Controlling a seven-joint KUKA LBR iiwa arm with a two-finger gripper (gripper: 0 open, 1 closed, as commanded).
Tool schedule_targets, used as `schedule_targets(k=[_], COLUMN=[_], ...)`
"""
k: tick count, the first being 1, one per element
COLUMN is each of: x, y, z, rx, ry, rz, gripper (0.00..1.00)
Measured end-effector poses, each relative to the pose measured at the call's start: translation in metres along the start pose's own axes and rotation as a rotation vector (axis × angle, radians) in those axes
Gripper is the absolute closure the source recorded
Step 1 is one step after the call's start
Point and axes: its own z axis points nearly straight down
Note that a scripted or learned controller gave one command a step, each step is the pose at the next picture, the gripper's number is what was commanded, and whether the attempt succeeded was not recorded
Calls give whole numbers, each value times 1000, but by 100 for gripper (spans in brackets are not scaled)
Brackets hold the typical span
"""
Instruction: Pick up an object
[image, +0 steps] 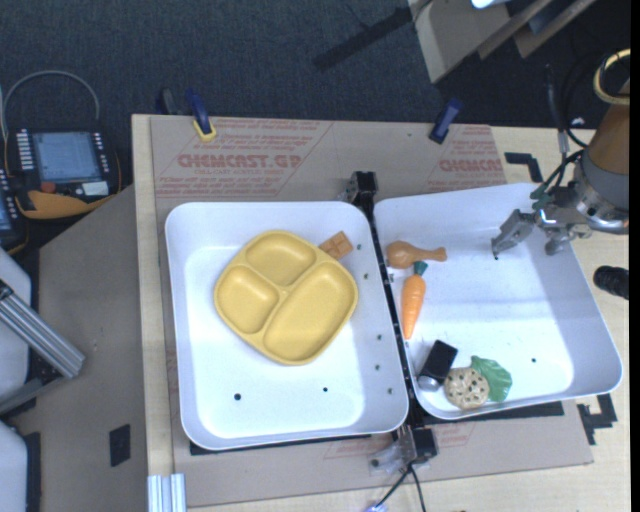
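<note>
Setting: dark blue carpet lies around a brown-topped desk (300, 160) printed with red lettering, with blue clamps on its far edge and a handheld control pendant (62, 165) off to the left.
Left bin: a shallow white bin (200, 330) carries a yellow three-part plate (285, 297), with a small tan block (337, 244) just off the plate's upper right rim.
Right bin: a second white bin (560, 330) sits touching the first along a dark seam.
Carrot: an orange toy carrot (412, 303) with a green top lies upright along the right bin's left wall.
Drumstick: a tan toy chicken leg (412, 254) lies just above the carrot, almost touching its green end.
Near corner: a black block (438, 359), a speckled cookie (465, 386) and a green leafy piece (493, 376) cluster at the right bin's lower left.
Pincer: the pincer (528, 237) hangs over the right bin's upper right part, its fingers spread apart with nothing between them.
Relation: carrot and drumstick lie well to the left of the pincer; the cookie cluster lies below and left.
Room: bare white floor fills the right bin's middle and right side, under and beside the pincer.
</note>
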Motion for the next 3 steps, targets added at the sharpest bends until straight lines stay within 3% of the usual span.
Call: schedule_targets(k=[1, 2, 3], x=[7, 5, 6], y=[-9, -6, -2], z=[54, 99, 83], rx=[6, -7, -21], ry=[2, -4, -5], rz=[0, 2, -1], gripper=[0, 0, 100])
